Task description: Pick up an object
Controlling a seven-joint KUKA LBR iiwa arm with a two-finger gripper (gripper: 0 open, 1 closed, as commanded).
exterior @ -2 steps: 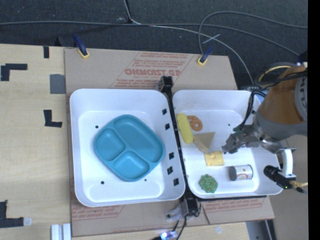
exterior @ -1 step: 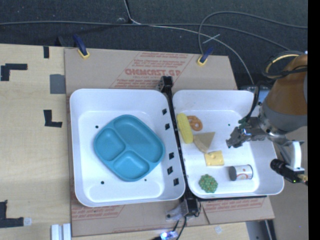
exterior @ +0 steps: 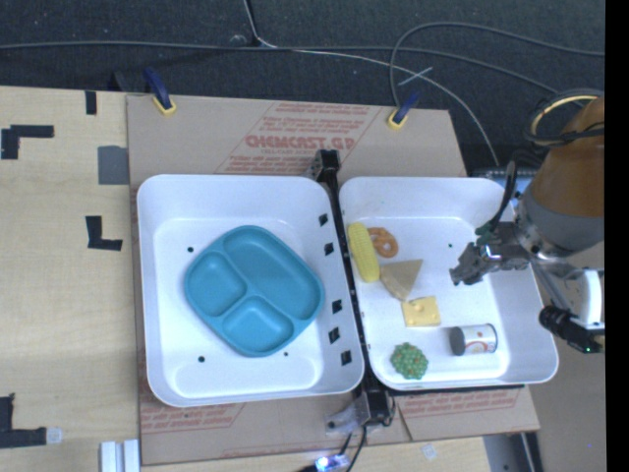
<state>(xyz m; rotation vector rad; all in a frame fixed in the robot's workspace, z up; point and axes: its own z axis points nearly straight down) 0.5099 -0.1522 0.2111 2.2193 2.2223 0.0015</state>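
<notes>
The right bin holds several small items: a yellow corn cob, an orange pretzel-like ring, a tan wedge, a yellow cheese slice, a green broccoli floret and a small can lying on its side. My gripper hangs over the right part of this bin, above and to the right of the cheese and above the can. Nothing shows between its fingers.
The left bin carries a blue divided plate. A black divider clip strip runs between the bins. Cables trail across the back. The arm's body stands over the right bin's right rim.
</notes>
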